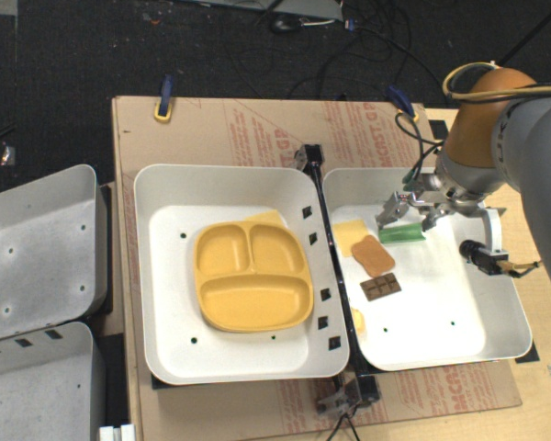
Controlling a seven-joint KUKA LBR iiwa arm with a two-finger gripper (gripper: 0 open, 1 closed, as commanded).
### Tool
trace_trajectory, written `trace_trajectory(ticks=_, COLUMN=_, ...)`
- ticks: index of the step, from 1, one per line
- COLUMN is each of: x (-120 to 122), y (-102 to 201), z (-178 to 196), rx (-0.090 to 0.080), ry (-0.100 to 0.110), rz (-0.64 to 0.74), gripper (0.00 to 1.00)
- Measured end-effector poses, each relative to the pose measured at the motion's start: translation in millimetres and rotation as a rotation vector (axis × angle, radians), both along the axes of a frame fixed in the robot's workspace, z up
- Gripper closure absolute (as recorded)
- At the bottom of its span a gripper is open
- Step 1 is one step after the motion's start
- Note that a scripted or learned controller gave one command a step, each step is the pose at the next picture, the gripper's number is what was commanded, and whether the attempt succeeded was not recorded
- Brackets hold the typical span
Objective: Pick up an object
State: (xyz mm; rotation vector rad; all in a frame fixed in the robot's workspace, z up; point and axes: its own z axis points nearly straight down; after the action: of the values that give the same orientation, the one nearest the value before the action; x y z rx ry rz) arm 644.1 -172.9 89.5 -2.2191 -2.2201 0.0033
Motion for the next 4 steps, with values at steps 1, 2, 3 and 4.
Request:
trace_trajectory(ticks=1, x=1.8, y=0.0, z=13.8, rx=-0.002, ry=-0.006, rz=0.001, gripper=1.00)
trace_trajectory(ticks=2, x=-2.9, y=-6.1, z=74.1, rx=-0.003, ry=-0.010, rz=-0.002, gripper=1.00)
trace_trajectory(ticks=3, x=3.9, y=-15.0, z=130.4, rx=-0.003, ry=-0.011, rz=0.000, gripper=1.00)
trace_trajectory(ticks=4, x=5.2, y=-15.0, z=164.1, rx=-0.002, ry=-0.009, rz=0.002, gripper=1.00)
